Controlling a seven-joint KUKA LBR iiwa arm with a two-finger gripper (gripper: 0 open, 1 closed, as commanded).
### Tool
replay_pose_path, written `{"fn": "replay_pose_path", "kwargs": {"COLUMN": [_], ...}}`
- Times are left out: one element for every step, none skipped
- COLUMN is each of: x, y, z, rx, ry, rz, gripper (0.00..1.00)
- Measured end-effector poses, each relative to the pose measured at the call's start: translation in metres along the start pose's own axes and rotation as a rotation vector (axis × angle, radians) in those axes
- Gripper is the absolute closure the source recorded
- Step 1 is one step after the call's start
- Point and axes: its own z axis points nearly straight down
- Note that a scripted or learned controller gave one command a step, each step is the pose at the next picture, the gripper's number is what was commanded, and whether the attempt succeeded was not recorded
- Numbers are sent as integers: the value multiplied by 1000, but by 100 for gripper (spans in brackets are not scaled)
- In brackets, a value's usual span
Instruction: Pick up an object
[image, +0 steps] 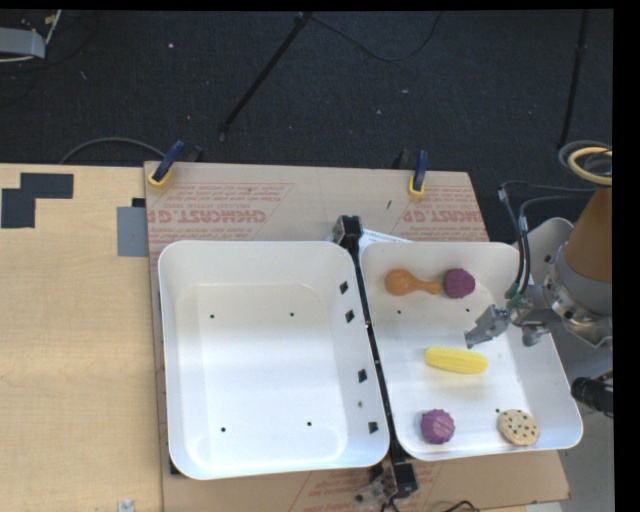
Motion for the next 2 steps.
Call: {"fn": "replay_pose_path", "kwargs": {"x": [28, 10], "y": [77, 5], "z": [83, 130], "rx": [7, 2], "ry": [2, 0], "rz": [-3, 2], "gripper": [0, 0]}}
